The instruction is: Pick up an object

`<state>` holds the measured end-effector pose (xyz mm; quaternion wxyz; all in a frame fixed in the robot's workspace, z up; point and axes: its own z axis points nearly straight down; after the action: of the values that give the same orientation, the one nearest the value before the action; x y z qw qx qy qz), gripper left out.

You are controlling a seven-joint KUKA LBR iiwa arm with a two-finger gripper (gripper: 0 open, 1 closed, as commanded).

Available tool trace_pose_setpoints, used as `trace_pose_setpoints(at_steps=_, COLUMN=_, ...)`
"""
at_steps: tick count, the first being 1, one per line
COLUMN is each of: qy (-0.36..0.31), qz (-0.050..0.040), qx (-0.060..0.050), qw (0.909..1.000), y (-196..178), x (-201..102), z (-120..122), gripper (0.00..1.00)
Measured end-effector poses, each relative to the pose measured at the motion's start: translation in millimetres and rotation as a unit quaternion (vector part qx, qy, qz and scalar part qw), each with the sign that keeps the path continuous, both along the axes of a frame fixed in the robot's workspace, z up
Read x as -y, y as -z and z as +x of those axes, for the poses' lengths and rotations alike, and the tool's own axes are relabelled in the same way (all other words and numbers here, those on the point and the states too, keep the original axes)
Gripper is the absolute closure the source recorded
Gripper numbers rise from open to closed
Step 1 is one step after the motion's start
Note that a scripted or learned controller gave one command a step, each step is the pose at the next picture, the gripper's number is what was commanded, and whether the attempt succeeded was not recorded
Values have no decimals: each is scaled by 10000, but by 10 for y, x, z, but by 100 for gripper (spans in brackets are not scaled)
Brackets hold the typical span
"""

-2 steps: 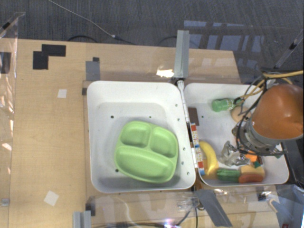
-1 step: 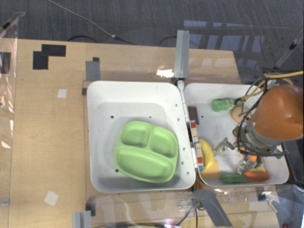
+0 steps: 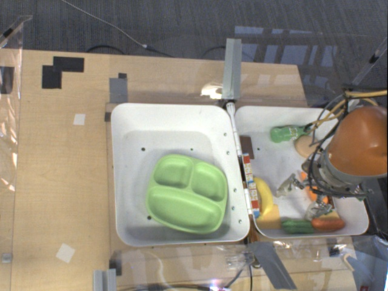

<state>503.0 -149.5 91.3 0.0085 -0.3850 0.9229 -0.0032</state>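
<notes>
Seemingly poised low in the right bin [image 3: 267, 120], the gripper [image 3: 306, 196] has its jaws apart on nothing; at its five o'clock lies a red toy vegetable [image 3: 328, 224], likely light, hard, slick plastic—best pinched across its narrow middle.

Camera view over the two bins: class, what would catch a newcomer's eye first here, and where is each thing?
The big green divided plate stands out first, lying in the left bin. Next comes the orange band of the arm, reaching over the right bin from the right. Below it sits a small heap of toy food, with a yellow banana by the bin's left wall.
</notes>
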Motion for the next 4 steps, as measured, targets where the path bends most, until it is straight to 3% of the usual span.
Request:
trace_pose_setpoints(at_steps=1, qy=501, qz=-12, qx=-23, qw=9987, y=1, x=-69, z=146, gripper=0)
trace_pose_setpoints(at_steps=2, qy=260, qz=-3, qx=8, qw=9997, y=2, x=196, z=82, gripper=0)
trace_pose_setpoints(at_steps=3, qy=239, qz=-5, qx=85, qw=9997, y=-143, x=174, z=138, gripper=100)
trace_pose_setpoints(at_steps=4, qy=239, qz=-3, qx=78, qw=9997, y=-137, x=173, z=133, gripper=0)
